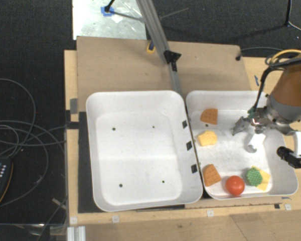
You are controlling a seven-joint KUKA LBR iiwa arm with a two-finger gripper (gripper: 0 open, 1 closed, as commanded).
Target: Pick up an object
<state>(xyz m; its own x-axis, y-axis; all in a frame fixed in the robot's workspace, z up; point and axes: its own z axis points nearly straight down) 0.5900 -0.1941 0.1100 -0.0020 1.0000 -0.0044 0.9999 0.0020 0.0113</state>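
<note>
My gripper [244, 137] hangs over the middle of the right bin [226, 100], its two grey fingers spread apart with nothing between them. To its left lie a yellow cheese-like wedge [207, 138] and, further back, an orange-brown toast-like piece [209, 116]. Near the bin's front lie another orange-brown piece [211, 174], a red tomato [235, 185], and a green broccoli-like piece [254, 175] resting on a yellow piece [264, 181]. The gripper touches none of them.
The left bin [98, 134] sits beside the right one, with black clips along the shared rim. A grey pole [155, 24] slants across the back of the bench. Cables lie on the floor at left.
</note>
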